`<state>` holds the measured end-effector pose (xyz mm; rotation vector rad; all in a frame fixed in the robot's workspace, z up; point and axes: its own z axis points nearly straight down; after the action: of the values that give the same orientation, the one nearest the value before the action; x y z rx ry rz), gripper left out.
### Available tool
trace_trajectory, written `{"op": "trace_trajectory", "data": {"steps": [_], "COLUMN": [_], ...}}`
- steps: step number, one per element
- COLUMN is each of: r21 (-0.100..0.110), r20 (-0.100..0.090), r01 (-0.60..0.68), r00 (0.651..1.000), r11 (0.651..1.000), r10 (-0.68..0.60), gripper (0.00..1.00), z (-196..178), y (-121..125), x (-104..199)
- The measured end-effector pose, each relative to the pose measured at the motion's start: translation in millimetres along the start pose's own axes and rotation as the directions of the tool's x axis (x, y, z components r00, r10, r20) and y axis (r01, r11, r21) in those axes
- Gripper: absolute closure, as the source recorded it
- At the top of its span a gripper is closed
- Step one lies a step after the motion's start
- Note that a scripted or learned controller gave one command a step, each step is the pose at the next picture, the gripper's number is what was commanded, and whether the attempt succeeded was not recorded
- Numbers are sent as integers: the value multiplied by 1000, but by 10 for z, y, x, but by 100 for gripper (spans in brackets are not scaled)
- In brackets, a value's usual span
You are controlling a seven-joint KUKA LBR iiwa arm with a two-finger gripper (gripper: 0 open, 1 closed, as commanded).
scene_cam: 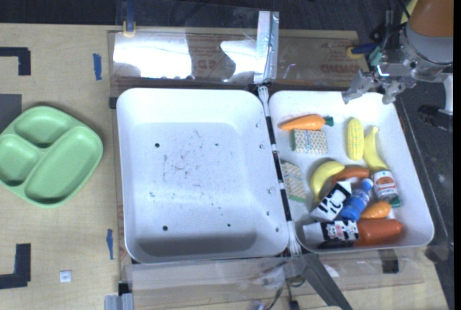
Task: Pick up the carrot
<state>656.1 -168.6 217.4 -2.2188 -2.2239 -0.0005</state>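
Your gripper (374,89) hangs at the right bin's (414,179) 1 o'clock corner, can't tell its state, so swing toward 9 o'clock and drop squarely over the carrot (302,122) lying up top.

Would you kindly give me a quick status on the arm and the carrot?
End effector above right bin's far edge, holding nothing. Carrot lies free near the bin's far left corner, touching a speckled packet. Nothing on top of it.

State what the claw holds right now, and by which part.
Nothing: the claw hangs at the right bin's far rim, apart from the carrot.
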Motion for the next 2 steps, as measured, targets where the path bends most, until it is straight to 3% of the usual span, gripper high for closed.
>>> {"op": "trace_trajectory", "data": {"steps": [1,2], "r21": [0,0], "r20": [0,0], "r01": [173,286], "r00": [985,958], "r11": [985,958], "r10": [-173,-286], "gripper": [0,0], "z": [591,848], "y": [112,111], "x": [449,720]}}
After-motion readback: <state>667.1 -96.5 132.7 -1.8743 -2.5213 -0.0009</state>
